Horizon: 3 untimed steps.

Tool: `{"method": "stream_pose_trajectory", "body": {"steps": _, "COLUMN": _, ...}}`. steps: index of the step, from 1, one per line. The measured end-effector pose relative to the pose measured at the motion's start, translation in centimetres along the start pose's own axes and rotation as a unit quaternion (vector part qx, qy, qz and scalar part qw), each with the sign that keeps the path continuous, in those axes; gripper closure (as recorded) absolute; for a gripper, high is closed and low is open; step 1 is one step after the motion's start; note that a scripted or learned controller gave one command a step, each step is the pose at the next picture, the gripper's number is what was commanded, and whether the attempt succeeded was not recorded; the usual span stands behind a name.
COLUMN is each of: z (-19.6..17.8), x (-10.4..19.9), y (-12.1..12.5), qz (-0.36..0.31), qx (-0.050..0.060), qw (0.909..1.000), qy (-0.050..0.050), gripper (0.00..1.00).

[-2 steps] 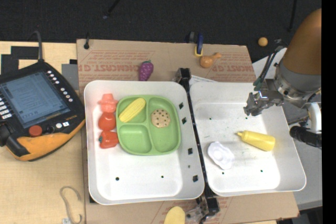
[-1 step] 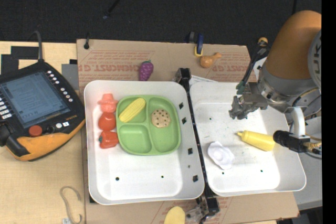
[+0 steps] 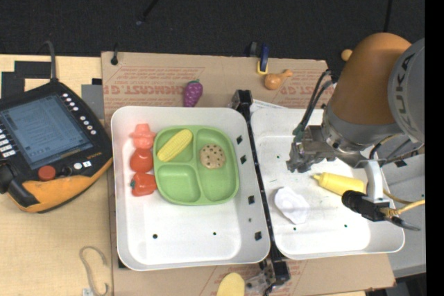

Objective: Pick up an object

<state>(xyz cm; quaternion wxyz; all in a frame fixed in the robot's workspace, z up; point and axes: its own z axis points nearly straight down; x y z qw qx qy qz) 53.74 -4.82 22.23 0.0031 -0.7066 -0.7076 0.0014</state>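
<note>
My gripper [image 3: 300,160] hangs low over the upper left part of the right bin [image 3: 388,240], below the grey and orange arm. A yellow elongated toy [image 3: 338,182] lies in that bin just right of the gripper. A crumpled white object [image 3: 291,204] rests below the gripper near the bin's left wall. The left bin [image 3: 180,239] holds a green divided plate [image 3: 182,185] bearing a yellow corn cob [image 3: 173,144] and a round cookie [image 3: 212,157]. Red and pink toys [image 3: 141,159] sit left of the plate.
A teach pendant [image 3: 45,142] lies on the bench at far left. Behind the bins, on the cardboard, sit a purple toy [image 3: 193,92] and an orange toy [image 3: 276,79]. A yellow object [image 3: 231,284] lies at the front edge.
</note>
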Motion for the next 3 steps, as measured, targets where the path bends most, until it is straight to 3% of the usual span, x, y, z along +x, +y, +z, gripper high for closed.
{"method": "stream_pose_trajectory", "body": {"steps": 3, "z": -1.03, "x": 0.96, "y": -0.9, "qz": 0.003, "qx": -0.001, "qw": 1.0, "qy": -0.001, "gripper": 1.0}}
